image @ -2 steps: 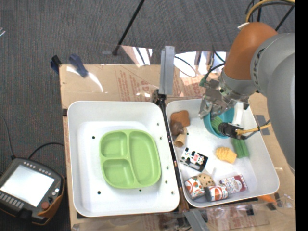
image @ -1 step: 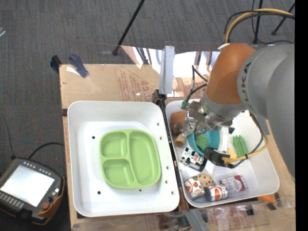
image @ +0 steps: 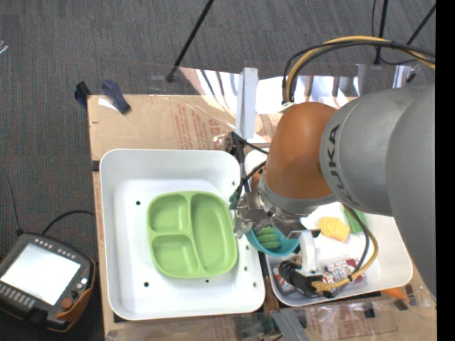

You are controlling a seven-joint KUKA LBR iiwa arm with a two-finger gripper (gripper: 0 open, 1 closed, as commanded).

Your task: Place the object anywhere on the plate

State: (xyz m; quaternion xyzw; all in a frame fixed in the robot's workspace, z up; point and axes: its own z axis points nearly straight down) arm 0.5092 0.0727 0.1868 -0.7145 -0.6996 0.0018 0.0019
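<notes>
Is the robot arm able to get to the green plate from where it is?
Probably yes. The plate lies bare in the left bin, nothing on it, and the arm hangs just beside its right edge.

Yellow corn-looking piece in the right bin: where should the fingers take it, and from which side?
Probably across the short width of the yellow piece, coming straight down from above. It lies flat and long on the right bin floor, top exposed; the arm crowds its left and clutter sits below, so side approaches look blocked.
</notes>
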